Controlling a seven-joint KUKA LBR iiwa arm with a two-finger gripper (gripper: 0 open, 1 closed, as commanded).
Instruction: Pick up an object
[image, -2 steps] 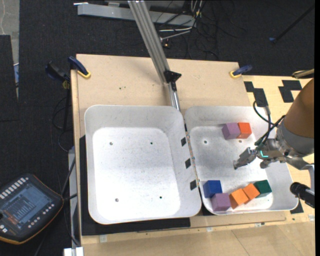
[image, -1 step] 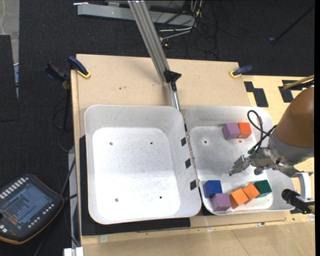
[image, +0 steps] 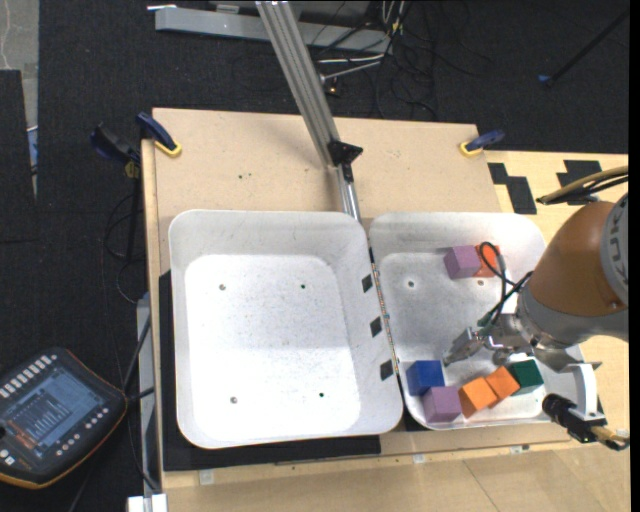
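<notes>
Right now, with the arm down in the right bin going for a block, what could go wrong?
The gripper sits low in the right bin, close to a tight cluster: blue block, purple block, orange block and green block. Closing there may pinch two at once or shove one aside. The cluster also lies against the bin's near wall, so a finger could hit the rim. A cable loop hangs near the upper purple block and might snag.

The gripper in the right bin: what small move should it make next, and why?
Probably a short move down and toward the near edge, onto the blue block. The gripper hangs in the right bin over bare floor with nothing between its fingers, and the blue block looks the closest object. The purple block touches it, so a clean grasp is uncertain.
</notes>
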